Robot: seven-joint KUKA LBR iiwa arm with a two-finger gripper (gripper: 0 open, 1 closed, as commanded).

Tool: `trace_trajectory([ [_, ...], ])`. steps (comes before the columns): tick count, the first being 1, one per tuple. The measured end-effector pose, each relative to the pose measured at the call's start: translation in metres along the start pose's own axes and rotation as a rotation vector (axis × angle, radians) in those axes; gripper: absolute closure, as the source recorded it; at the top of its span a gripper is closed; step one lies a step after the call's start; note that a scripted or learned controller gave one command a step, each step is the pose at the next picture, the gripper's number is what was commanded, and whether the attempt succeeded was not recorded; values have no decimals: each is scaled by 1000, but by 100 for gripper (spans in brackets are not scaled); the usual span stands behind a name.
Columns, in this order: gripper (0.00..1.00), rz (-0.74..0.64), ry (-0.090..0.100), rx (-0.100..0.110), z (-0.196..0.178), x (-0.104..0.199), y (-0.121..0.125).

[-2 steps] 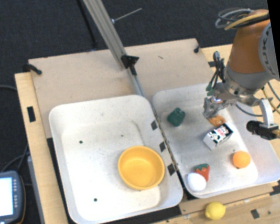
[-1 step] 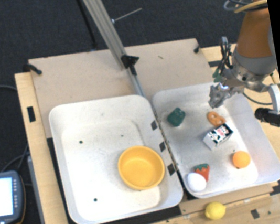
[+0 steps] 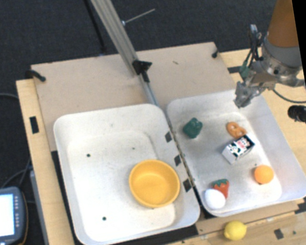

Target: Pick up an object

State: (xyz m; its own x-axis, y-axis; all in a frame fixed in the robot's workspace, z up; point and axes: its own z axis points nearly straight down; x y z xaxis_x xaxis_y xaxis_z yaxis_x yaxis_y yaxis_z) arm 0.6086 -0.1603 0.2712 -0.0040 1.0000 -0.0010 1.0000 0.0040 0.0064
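Observation:
The right bin (image 3: pixel 288 166) holds a green object (image 3: pixel 192 128), a small brown ring-shaped piece (image 3: pixel 235 129), a black-and-white carton (image 3: pixel 238 148), an orange ball (image 3: pixel 263 174), a white egg-shaped object (image 3: pixel 214 199) and a red-and-green piece (image 3: pixel 223 186) beside it. My gripper (image 3: pixel 243 97) hangs over the bin's far right corner, up and to the right of the brown piece, with nothing seen between its fingers. A yellow bowl (image 3: pixel 154 183) sits in the left bin (image 3: pixel 84 159).
A yellow lemon (image 3: pixel 235 230) lies on the bench in front of the right bin. A grey metal pole (image 3: pixel 121 37) slants from the top down to the gap between the bins. A screen device (image 3: pixel 0 217) sits at the left edge.

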Motion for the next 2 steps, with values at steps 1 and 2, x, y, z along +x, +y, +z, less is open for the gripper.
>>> trace_trajectory([
  [1,100,-3,2,4,-3,56,-5],
  [2,100,-2,1,6,3,105,5],
])
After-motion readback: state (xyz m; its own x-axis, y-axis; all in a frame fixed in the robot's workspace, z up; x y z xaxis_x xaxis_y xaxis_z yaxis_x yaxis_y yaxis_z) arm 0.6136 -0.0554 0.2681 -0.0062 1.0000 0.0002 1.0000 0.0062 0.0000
